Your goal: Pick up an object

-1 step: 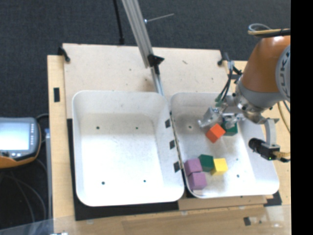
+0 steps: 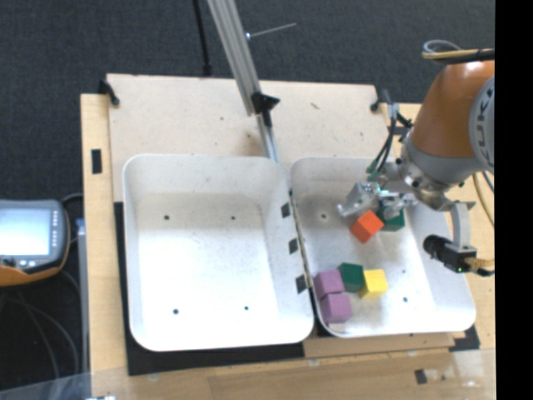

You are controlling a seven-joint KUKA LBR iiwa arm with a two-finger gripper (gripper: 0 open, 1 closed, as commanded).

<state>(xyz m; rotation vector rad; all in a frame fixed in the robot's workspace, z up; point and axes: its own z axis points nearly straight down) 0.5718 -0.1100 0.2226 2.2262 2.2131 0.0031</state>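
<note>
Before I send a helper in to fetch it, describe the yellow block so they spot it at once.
Look in the right bin, toward its near edge, where a few blocks sit bunched together. The yellow block is the rightmost of that bunch, touching a green block, with two purple blocks to their left. It is the bench's sole yellow item.

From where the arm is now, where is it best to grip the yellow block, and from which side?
Probably from above, on the yellow block by its right and near faces' pair that stays free: the green block touches its left side, so fingers fit better across near and far faces.
</note>
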